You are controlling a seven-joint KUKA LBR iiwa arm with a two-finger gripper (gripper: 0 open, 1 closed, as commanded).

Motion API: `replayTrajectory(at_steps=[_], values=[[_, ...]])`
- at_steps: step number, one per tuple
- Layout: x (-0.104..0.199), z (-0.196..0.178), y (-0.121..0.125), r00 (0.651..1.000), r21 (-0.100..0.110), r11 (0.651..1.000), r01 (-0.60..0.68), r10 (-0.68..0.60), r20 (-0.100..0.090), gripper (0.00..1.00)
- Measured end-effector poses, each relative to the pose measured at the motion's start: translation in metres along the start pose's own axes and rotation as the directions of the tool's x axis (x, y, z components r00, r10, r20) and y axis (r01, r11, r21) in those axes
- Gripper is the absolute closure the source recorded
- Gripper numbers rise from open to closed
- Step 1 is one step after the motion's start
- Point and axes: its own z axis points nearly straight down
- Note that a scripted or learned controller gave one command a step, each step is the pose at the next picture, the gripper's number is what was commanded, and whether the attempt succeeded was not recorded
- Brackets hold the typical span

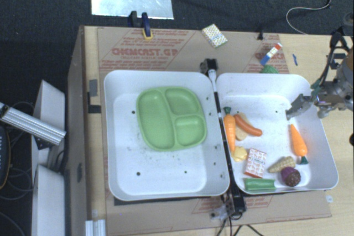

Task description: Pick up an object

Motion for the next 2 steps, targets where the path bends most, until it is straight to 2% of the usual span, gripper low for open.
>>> replayTrajectory(at_steps=[1,2], values=[[-0.018,0.174,-0.015,1.0,0.003,1.0,-0.002,0.002,-0.001,0.0],[-0.028,0.199,0.052,1.0,0.0,1.0,0.0,0.0,0.0,0.0]])
